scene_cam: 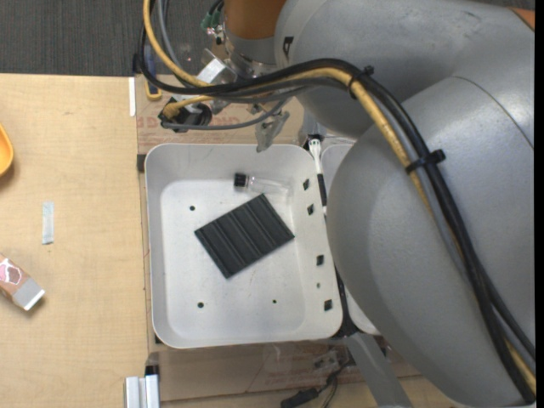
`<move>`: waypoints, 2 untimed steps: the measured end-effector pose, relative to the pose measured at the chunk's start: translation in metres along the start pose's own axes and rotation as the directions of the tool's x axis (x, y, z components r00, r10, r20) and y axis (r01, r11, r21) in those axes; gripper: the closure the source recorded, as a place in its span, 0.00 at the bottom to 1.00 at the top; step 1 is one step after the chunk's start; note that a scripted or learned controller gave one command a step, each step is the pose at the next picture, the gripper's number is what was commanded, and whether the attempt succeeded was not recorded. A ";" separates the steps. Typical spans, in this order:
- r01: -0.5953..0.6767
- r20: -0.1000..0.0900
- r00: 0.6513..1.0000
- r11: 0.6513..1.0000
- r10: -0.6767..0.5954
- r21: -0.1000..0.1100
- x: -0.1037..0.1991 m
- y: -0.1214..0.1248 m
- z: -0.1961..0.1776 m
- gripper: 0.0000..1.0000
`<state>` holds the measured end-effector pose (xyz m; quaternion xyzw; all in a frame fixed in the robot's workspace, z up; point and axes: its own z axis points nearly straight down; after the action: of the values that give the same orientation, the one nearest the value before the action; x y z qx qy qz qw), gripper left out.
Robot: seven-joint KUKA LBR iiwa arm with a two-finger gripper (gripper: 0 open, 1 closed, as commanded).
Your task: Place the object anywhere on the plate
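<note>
A dark ribbed rectangular plate lies flat and turned at an angle in the middle of the left white bin. Just behind it, a small clear vial with a black cap lies on its side on the bin floor, apart from the plate's far corner. My gripper hangs over the bin's back rim, above and slightly behind the vial, and holds nothing that I can see. The orange wrist band and cable loops sit right above it.
The grey arm covers most of the right bin. On the wooden bench at left lie a small grey strip, a pink and white block and an orange edge. Yellow and black cables hang behind the left bin.
</note>
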<state>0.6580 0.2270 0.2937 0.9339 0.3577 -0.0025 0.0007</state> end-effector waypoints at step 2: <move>0.037 0.003 0.999 0.999 -0.037 0.000 -0.003 -0.001 0.006 1.00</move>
<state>0.6549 0.2263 0.2882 0.9270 0.3751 -0.0040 0.0013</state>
